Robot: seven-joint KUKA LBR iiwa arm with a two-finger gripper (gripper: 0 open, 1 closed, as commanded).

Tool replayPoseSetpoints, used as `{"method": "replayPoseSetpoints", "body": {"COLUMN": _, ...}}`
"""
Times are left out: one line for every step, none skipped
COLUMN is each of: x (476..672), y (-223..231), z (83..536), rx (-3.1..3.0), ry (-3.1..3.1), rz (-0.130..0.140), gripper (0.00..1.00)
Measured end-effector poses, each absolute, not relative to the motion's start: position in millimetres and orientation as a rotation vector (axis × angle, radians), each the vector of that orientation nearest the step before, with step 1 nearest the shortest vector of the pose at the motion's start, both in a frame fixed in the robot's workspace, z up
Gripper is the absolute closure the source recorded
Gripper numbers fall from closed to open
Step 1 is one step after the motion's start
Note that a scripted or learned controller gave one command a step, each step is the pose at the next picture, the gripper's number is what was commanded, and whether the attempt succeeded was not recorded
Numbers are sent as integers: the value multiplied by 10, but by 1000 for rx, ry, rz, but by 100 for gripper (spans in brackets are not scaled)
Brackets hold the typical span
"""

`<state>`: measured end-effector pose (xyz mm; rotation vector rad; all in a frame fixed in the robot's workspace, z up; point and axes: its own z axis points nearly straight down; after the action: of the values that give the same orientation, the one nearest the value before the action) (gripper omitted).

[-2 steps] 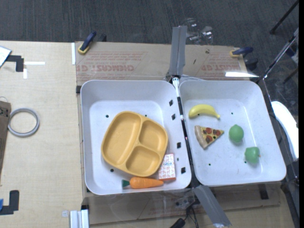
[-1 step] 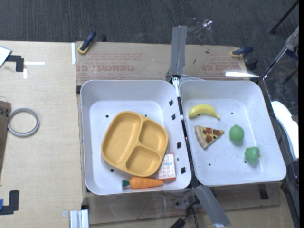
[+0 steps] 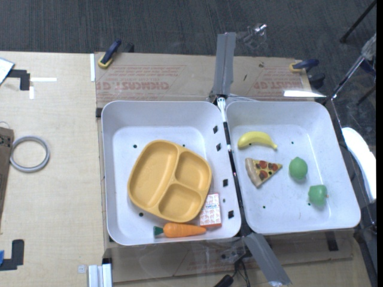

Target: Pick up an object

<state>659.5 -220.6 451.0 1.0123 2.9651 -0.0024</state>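
Observation:
The left bin (image 3: pixel 114 160) holds a yellow divided plate (image 3: pixel 170 180), an orange carrot (image 3: pixel 181 230) at its front edge and a small pink-patterned box (image 3: pixel 211 211) beside the plate. In the right bin (image 3: pixel 335 160) lie a yellow banana (image 3: pixel 257 140), a pizza slice (image 3: pixel 262 170), a green round fruit (image 3: pixel 298 168) and a second green piece (image 3: pixel 318 194) toward the front right.
A roll of grey tape (image 3: pixel 27 153) lies on the wooden bench at the left. Cardboard (image 3: pixel 167 82) sits behind the bins, held by blue clamps (image 3: pixel 110 52). A grey bar (image 3: pixel 225 64) stands upright behind the seam between the bins.

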Motion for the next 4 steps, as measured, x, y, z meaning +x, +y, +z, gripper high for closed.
{"method": "replayPoseSetpoints", "body": {"x": 6609, "y": -2205, "z": 4598, "rx": 1009, "ry": 2962, "rz": -3, "gripper": 100}}
{"method": "replayPoseSetpoints", "body": {"x": 6622, "y": -2204, "z": 4688, "rx": 1006, "ry": 2959, "rz": -5, "gripper": 100}}
{"method": "replayPoseSetpoints", "body": {"x": 6634, "y": -2203, "z": 4781, "rx": 1003, "ry": 2955, "rz": -6, "gripper": 100}}
{"method": "replayPoseSetpoints", "body": {"x": 6647, "y": -2202, "z": 4873, "rx": 1000, "ry": 2952, "rz": -8, "gripper": 100}}
